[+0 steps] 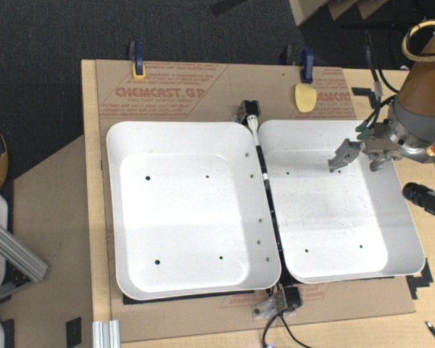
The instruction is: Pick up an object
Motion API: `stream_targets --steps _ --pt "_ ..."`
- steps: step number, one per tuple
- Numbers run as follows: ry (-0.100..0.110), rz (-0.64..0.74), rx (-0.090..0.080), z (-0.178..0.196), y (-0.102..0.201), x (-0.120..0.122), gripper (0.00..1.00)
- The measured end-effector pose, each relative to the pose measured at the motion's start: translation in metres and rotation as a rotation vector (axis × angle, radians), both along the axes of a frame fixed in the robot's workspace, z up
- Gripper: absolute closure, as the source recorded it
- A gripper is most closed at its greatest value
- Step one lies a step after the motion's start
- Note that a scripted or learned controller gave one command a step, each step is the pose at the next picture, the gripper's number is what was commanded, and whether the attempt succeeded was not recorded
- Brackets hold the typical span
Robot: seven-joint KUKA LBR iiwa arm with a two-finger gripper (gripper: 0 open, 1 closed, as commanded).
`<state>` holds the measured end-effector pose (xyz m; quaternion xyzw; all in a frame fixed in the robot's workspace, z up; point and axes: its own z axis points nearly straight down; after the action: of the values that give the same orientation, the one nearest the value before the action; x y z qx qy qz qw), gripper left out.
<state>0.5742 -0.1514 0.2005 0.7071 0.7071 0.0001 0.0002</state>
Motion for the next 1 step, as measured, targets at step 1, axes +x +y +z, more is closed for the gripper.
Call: stream_targets --steps 1 --pt "-0.003 0.0 -0.001 0.011 -0.0001 0.0007 1.0"
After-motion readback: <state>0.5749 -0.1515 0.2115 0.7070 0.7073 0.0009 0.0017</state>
